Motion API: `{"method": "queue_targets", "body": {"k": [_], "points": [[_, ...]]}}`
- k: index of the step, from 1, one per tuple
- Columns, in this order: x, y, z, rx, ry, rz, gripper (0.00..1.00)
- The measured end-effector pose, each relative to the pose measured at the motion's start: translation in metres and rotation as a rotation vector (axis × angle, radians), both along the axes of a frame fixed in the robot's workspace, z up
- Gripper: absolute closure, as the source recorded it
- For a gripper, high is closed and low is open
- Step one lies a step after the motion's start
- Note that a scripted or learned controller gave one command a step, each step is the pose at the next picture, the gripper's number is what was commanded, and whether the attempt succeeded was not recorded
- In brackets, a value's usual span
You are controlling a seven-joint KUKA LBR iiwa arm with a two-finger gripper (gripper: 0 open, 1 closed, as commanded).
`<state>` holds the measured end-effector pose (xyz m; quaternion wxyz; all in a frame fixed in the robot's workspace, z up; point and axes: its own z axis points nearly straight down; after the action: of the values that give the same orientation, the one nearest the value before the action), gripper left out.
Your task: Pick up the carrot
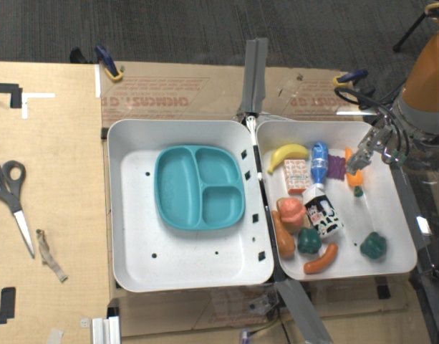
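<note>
A small orange carrot (355,178) with a green end lies in the right bin (391,264), near its far right side. My gripper (362,158) reaches in from the right and sits directly over the carrot's upper end, touching or nearly touching it. The gripper hides part of the carrot.
The right bin also holds a banana (287,153), a blue bottle (319,160), a purple block (336,166), a small carton (296,173), a black-and-white carton (322,215), a pink item (291,211), two green vegetables (373,246), a sausage (320,260) and an orange vegetable (283,237). A teal divided plate (200,187) lies in the left bin (133,264).
</note>
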<state>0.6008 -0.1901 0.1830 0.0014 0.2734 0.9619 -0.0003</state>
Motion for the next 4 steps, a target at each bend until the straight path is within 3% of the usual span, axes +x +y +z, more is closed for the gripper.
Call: {"method": "queue_targets", "body": {"k": [1, 2, 3, 4], "points": [[-0.006, 0.083, 0.05, 0.001, -0.001, 0.049, 1.0], [0.0, 0.106, 0.034, 0.0, 0.001, 0.33, 1.0], [-0.041, 0.002, -0.068, 0.0, 0.001, 0.267, 1.0], [-0.04, 0.002, -0.067, 0.0, 0.0, 0.268, 0.0]]}}
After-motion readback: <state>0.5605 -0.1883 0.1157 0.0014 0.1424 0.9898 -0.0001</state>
